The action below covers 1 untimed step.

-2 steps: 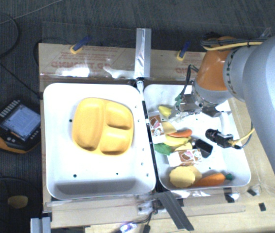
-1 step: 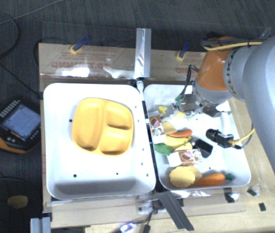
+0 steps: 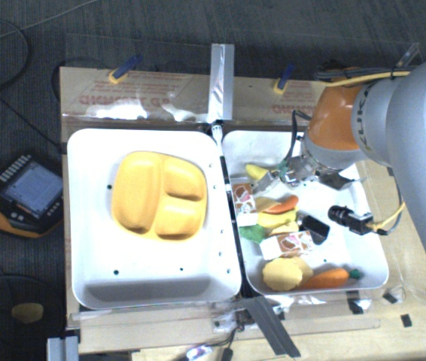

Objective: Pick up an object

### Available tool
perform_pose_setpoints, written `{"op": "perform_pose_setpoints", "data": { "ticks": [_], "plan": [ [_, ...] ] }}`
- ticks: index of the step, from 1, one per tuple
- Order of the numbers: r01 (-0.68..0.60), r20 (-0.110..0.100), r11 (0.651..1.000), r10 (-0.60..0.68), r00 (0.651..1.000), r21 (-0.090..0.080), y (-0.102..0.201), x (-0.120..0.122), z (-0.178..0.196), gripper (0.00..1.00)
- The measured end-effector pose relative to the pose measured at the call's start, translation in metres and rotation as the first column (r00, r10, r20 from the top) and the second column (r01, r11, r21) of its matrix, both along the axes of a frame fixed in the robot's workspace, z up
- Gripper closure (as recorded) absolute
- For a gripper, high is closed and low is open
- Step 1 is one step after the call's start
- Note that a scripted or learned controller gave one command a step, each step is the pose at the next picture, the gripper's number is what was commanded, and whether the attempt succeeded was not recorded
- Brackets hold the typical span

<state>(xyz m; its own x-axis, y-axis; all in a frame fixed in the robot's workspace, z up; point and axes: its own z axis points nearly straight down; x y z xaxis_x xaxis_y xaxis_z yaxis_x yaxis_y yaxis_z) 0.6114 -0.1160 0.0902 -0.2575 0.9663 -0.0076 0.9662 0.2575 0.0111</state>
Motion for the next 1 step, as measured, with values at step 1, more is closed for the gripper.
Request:
{"op": "perform_pose_setpoints", "data": {
  "ticks": [1],
  "plan": [
    [0.0,0.003,1.0,0.0,1.0,0.003,0.0011,0.0012,0.0105,1.0]
  ]
}}
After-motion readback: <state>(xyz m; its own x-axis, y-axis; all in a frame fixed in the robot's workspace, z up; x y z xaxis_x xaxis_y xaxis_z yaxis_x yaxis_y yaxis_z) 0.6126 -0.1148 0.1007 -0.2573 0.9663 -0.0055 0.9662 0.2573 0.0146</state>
